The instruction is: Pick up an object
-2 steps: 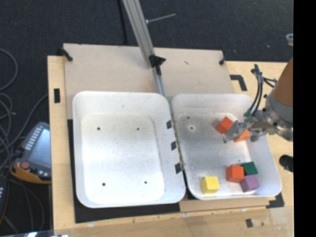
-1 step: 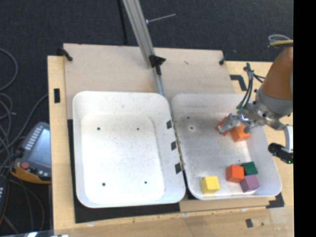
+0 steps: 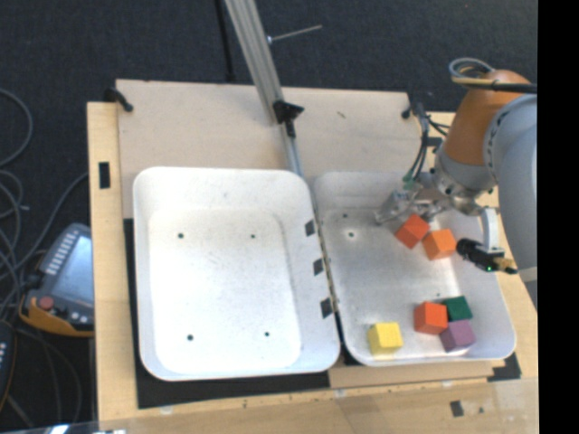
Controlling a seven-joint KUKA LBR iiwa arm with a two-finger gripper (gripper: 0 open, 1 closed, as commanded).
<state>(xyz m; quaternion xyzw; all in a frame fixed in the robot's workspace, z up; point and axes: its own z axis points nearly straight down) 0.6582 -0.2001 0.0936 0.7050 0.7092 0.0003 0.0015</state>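
We cannot tell our gripper's (image 3: 409, 213) state above the orange block (image 3: 412, 231) at right; its touching neighbour block (image 3: 440, 243) could spoil the grasp.

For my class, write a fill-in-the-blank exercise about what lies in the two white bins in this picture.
1. All the blocks lie in the ____ bin as the camera sees it.
2. The block nearest that bin's front left corner is ____ in colour.
3. The green block sits just behind the ____ block.
4. The gripper is just above a red-orange block, and beside that lies an ____ block.

Missing words: right; yellow; purple; orange
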